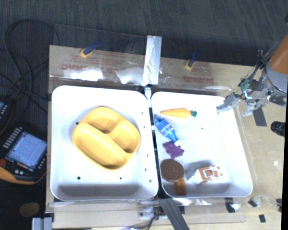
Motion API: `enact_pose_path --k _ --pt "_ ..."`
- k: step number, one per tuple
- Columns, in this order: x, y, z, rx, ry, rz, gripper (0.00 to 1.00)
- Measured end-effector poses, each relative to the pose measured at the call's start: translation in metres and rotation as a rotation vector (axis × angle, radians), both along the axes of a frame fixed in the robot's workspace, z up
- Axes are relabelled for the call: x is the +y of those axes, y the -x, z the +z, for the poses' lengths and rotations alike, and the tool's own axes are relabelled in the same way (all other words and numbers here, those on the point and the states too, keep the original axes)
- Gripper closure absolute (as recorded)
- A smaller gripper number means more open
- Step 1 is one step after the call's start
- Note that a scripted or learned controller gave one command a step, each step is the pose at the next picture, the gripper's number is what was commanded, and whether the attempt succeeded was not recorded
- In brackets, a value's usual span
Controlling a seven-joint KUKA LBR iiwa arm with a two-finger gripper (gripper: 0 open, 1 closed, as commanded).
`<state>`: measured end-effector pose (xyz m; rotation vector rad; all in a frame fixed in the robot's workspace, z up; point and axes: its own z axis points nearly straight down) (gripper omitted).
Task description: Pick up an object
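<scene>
Gripper (232, 103) over right bin's (245, 163) far right rim; finger spread unclear, nothing visibly held. Carrot (177, 112) nearest, just left. Advice: centre over carrot, descend straight, avoid rim.

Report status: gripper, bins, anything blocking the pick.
Gripper over right bin's far right rim, nothing between fingers. Carrot, blue packet, purple toy unpicked. Nothing blocking.

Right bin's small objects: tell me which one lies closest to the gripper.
The toy carrot, orange with a green tip, lying at the bin's far end. It sits nearest the gripper; the blue packet, purple piece and brown disc lie farther toward the near end.
</scene>
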<state>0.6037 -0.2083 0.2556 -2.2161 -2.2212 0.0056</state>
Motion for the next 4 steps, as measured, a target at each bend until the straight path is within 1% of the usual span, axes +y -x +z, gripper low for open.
enact_pose_path --k 1,2,3,4 --pt "0.026 -0.011 -0.168 -0.011 0.004 0.417 0.00" --pt "0.073 -0.059 -0.169 -0.013 0.005 0.084 0.00" --pt "0.070 -0.054 -0.165 0.009 0.006 0.084 1.00" --pt "0.138 -0.042 -0.075 0.000 0.002 -0.015 1.00"
